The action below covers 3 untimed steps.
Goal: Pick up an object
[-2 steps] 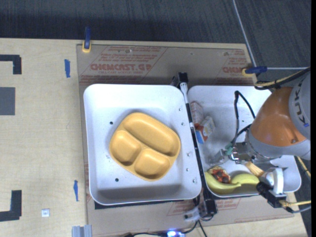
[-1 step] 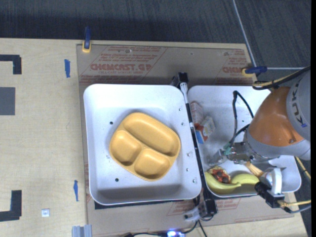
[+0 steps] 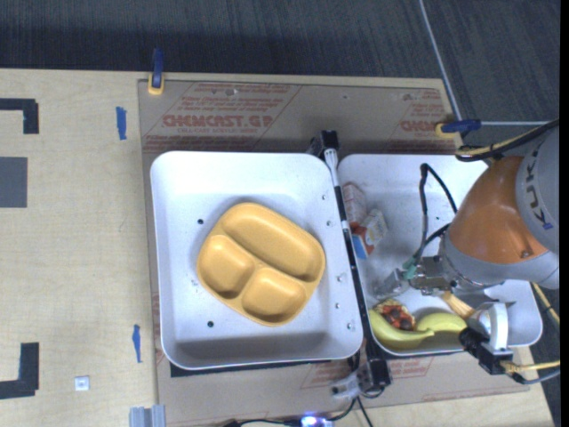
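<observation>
My gripper (image 3: 404,280) is low in the right bin (image 3: 400,172), just above a yellow banana (image 3: 418,329) that lies along the bin's near wall. A small dark red and orange object (image 3: 394,313) rests against the banana's left end, right below the gripper. The orange band and grey wrist (image 3: 498,234) hide the bin's right half. Nothing can be seen held in the gripper.
A crumpled clear wrapper with red print (image 3: 364,219) and a small blue item (image 3: 359,244) lie by the right bin's left wall. The left bin (image 3: 178,238) holds a yellow three-part plate (image 3: 260,261). Black cables hang near the wrist (image 3: 431,194).
</observation>
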### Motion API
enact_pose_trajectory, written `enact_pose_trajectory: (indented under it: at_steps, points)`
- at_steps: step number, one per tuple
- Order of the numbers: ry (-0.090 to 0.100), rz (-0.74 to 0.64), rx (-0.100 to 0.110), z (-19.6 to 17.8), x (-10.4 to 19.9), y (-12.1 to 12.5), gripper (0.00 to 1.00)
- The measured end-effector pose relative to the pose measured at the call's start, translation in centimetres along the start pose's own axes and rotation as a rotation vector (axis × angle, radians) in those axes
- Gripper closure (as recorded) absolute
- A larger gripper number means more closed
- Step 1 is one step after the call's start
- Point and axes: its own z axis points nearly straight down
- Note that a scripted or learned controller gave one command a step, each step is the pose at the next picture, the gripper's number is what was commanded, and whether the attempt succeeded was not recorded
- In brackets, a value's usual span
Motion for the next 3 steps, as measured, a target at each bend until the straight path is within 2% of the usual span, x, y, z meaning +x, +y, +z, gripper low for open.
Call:
enact_pose_trajectory:
  at_steps: [3]
  points:
    - [-0.002, 0.001, -0.001, 0.0, 0.1, 0.0, 0.0]
